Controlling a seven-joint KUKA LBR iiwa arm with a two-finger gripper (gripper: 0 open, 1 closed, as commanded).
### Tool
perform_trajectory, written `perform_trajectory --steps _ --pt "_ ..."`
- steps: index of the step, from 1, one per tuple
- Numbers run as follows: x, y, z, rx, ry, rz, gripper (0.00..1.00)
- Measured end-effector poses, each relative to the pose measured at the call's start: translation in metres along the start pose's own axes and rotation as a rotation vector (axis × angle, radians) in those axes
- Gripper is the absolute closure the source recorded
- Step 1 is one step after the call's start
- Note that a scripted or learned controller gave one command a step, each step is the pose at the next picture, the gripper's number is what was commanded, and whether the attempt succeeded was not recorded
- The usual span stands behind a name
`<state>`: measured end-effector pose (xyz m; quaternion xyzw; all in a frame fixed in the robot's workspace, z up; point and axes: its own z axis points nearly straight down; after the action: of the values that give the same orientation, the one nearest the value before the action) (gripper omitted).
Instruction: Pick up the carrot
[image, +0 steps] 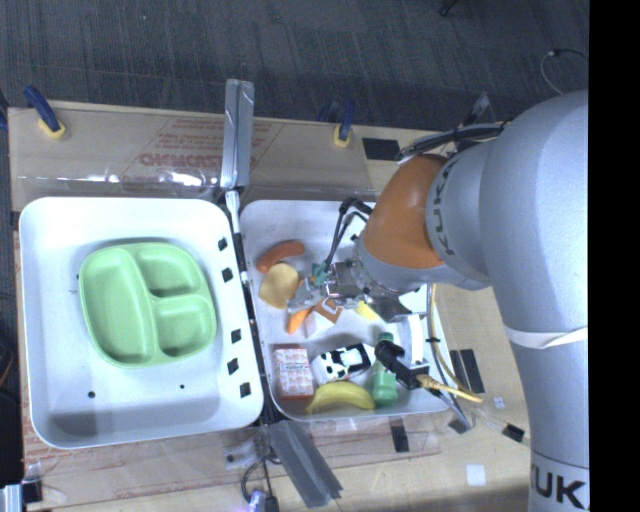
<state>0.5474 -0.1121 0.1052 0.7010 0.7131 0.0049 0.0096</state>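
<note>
A curved yellow banana (340, 397) lies at the near edge of the right bin (262, 218). Beyond it, the small orange carrot (298, 321) rests on the smooth white floor, just beside the fingers (322, 291); whether they are open or closed I cannot tell. Farther left, a glossy green 3-compartment plate (147, 303) sits in the other bin.

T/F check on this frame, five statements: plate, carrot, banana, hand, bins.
1. The green plate lies in the left bin. True.
2. The carrot lies on the plate. False: it lies in the right bin, below a yellow piece.
3. The banana lies near the right bin's front edge. True.
4. The hand hangs over the left bin. False: it is over the right bin, by the carrot.
5. The arm reaches in from the left. False: from the right.
</note>
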Motion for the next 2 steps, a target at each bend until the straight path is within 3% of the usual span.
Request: perform_trajectory --steps 1,2 --pt "-0.002 0.006 -0.015 -0.015 -0.005 -0.004 1.0" --pt "0.033 0.013 -0.089 0.028 0.008 0.0 1.0"
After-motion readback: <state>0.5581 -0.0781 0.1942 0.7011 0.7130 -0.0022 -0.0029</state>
